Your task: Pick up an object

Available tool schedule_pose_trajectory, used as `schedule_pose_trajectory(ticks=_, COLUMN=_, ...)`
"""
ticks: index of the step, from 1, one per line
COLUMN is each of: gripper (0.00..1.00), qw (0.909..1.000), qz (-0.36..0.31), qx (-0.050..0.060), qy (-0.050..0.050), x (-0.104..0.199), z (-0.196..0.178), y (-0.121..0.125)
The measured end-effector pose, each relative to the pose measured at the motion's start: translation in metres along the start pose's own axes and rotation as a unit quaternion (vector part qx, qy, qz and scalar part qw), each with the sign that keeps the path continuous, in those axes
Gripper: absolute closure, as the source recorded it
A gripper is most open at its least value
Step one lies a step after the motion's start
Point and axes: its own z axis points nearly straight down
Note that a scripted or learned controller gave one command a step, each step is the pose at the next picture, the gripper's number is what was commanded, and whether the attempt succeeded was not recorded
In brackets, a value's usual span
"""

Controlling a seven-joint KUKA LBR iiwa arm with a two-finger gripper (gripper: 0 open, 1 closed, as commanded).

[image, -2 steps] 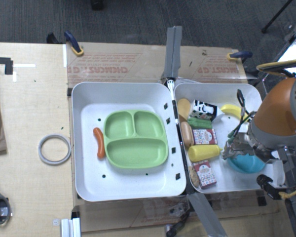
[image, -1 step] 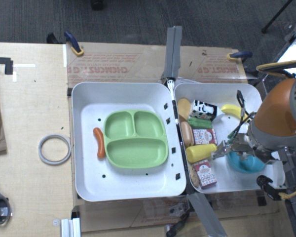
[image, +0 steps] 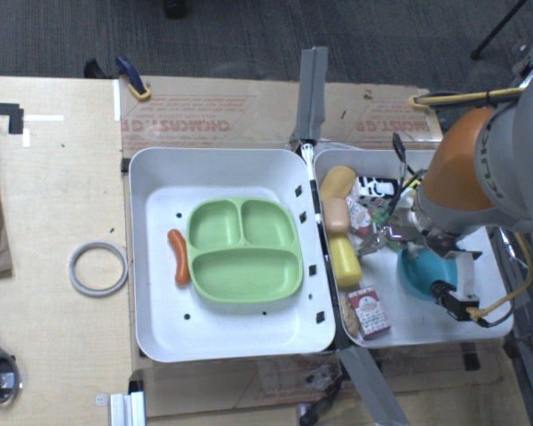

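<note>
While the hand [image: 384, 234] hovers, grip state unclear, over the right bin [image: 493, 319], the red box [image: 368, 312] label stays illegible

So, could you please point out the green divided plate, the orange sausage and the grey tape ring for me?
green divided plate [image: 245, 269]: camera view, on its large lower compartment.
orange sausage [image: 179, 256]: camera view, mid-length.
grey tape ring [image: 75, 273]: camera view, on its left band.

two white bins [image: 151, 264], one green tray [image: 245, 251], one orange sausage [image: 179, 256], one tape ring [image: 99, 267].
</note>
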Motion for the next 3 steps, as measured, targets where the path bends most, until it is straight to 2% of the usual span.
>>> schedule_pose_trajectory(ticks=1, gripper=0.00, qw=0.9991, qz=-0.041, qx=0.000, qy=0.000, x=0.005, z=0.000, y=0.059)
schedule_pose_trajectory(ticks=2, gripper=1.00, qw=0.9991, qz=-0.043, qx=-0.001, qy=-0.003, x=0.004, z=-0.012, y=0.060)
schedule_pose_trajectory(ticks=3, gripper=1.00, qw=0.9995, qz=0.032, qx=0.001, qy=0.000, x=0.052, z=-0.099, y=0.098)
